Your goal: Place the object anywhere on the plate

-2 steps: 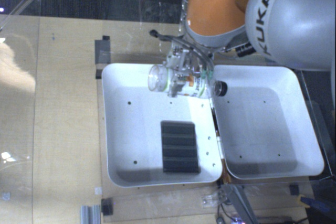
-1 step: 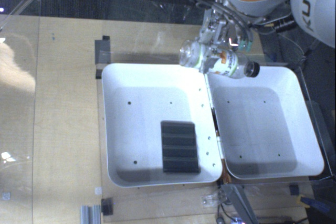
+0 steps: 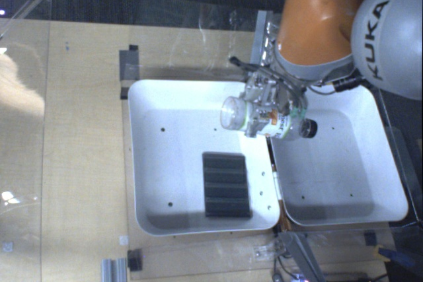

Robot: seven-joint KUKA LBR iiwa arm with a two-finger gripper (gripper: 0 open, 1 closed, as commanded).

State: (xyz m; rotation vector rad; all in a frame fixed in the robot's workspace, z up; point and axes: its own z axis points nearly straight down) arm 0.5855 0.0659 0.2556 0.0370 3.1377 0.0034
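Plate (image 3: 227,184) in left bin (image 3: 152,162); bottle (image 3: 264,119) spans both bins.

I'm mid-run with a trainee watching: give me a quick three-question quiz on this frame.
1. True or false: the clear bottle lies flat on a bin floor.
2. The dark ridged plate lies in which bin: A left, B right?
3. What is the gripper clamped on?

Key: 1 false, it is up between the gripper's fingers, over the seam between the left bin and right bin. 2 A. 3 the bottle.
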